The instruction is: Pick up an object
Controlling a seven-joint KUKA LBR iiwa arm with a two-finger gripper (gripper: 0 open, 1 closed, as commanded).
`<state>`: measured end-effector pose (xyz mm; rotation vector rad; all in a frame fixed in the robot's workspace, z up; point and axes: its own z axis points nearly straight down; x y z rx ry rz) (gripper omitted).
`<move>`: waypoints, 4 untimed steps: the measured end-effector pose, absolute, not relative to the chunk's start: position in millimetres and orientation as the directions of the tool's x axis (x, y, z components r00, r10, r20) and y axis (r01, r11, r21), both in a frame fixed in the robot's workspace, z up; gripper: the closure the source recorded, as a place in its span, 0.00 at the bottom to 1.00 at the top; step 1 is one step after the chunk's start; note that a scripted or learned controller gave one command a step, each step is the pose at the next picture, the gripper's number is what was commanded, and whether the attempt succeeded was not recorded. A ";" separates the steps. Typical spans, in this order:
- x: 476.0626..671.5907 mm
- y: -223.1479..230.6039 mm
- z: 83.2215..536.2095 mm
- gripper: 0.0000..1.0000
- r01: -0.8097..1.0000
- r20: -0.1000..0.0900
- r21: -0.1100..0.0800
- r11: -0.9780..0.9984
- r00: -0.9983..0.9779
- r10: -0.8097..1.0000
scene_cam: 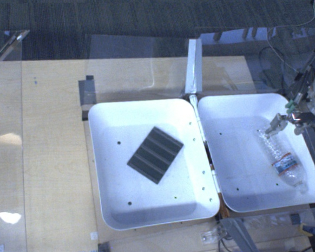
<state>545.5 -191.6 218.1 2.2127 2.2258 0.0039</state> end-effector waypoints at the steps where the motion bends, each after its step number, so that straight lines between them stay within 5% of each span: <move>1: 535.1 -205.3 108.3 0.00 0.998 -0.001 0.003 0.064 -0.064 0.998; 2: 555.6 -206.8 91.1 0.00 0.997 -0.006 0.016 0.079 -0.079 0.997; 3: 558.4 -206.1 103.5 1.00 0.997 -0.007 0.024 0.080 -0.080 0.997; 4: 574.9 -125.9 177.3 1.00 0.995 0.001 0.006 -0.098 0.098 0.995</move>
